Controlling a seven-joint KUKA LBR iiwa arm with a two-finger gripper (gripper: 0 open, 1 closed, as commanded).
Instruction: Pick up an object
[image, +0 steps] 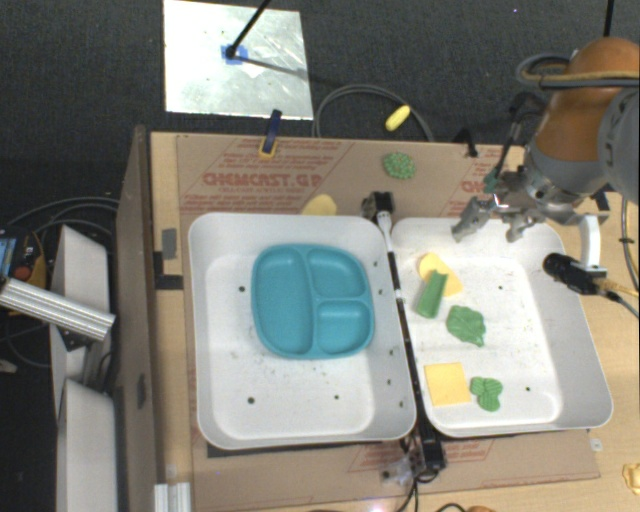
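One slim green plastic stick (431, 295) lying in right white bin (575, 350), leaning on yellow wedge (436, 270), long axis running toward gripper (493, 224), fingers spread, pinching nothing.

I see a dark carpeted floor (80, 90) around the bench. A brown cardboard sheet (290, 175) with red print covers the bench top. A shiny metal plate (235, 60) lies on the floor behind it. At left I note grey metal framing (55, 310) and black cables (40, 215). Lighting is even.
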